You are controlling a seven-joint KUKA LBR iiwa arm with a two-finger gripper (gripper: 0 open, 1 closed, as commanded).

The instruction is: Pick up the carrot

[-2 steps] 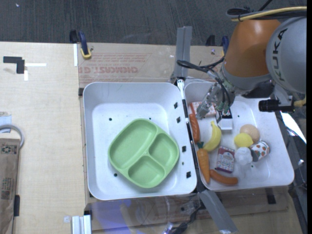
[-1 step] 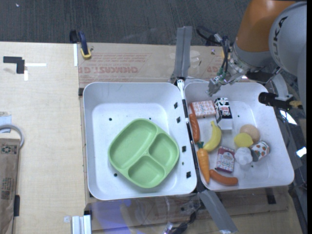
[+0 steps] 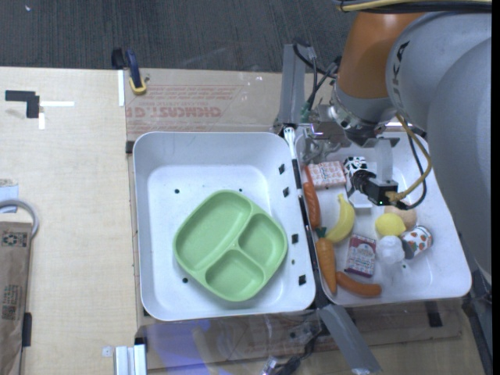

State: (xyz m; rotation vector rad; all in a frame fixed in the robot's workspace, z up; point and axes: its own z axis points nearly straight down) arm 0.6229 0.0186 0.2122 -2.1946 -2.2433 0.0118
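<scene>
Approach step: claw (image 3: 328,141) hovers at the right bin's (image 3: 437,287) back-left corner, jaw state can't tell. Carrot (image 3: 326,262) lies well in front of it, by the banana (image 3: 342,219). Next: move forward, descend.

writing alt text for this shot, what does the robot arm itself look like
The arm is bulky and rounded, with a smooth light grey shell and a broad orange band above the wrist. Dark lettering runs along the edge of the band. A yellow cable crosses its top, and thinner black cables loop down by the metal and black gripper.
</scene>
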